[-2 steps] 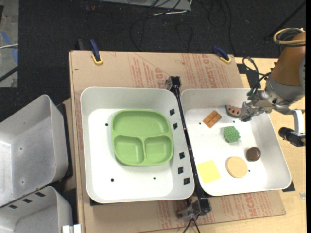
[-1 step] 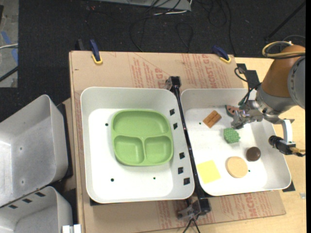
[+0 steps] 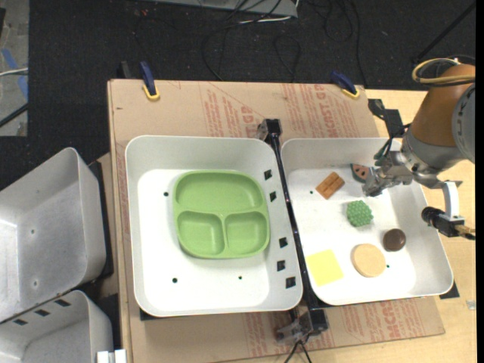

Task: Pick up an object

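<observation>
- Two shallow white bins sit side by side on a brown cardboard sheet [image 3: 227, 100] that covers the bench, their inner walls touching along a dark divider with black clips.
- The left bin [image 3: 151, 225] holds a pale green divided plate [image 3: 221, 214], with three compartments, lying flat near the middle; bare white floor rings it on every side.
- The right bin [image 3: 423, 267] holds five small objects, loosely scattered and apart from one another.
- An orange-brown block [image 3: 330, 185] lies towards the far side, tilted.
- A green knobbly ball [image 3: 360, 214] sits near the bin's centre.
- A dark brown round piece [image 3: 393, 240] lies nearer the right wall, just beside a tan disc [image 3: 369, 260].
- A flat yellow square [image 3: 324, 267] rests near the divider at the near side, with open floor around it.
- The arm reaches in over the right bin's far right corner, and the gripper [image 3: 375, 180] hangs low there, to the right of the orange-brown block.
- A small reddish-brown thing [image 3: 360, 172] shows at the gripper's tip; I cannot tell whether the claw is spread or closed, or whether it grips that piece.
- Red printing runs across the cardboard, upside down and too faint to read.
- Two yellow-and-blue clamps [image 3: 150, 87] pin the cardboard's far edge.
- Spare white tubs [image 3: 45, 225] stand off to the left.
</observation>
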`<move>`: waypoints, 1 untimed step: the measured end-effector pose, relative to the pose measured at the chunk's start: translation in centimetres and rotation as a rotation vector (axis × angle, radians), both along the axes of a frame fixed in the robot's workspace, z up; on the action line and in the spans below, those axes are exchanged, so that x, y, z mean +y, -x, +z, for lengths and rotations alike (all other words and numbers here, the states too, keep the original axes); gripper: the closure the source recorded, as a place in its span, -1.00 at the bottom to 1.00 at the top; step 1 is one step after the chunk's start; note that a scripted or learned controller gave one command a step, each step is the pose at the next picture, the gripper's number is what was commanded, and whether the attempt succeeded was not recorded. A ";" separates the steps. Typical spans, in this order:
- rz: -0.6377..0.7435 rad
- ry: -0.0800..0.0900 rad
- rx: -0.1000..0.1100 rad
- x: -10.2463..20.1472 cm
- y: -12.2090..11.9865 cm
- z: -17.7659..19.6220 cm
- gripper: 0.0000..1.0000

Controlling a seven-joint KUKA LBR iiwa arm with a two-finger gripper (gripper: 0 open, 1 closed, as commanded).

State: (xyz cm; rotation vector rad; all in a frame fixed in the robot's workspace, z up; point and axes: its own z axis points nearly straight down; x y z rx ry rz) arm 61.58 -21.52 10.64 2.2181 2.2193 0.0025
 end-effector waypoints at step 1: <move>0.002 0.001 -0.004 0.4 0.2 6.3 1.00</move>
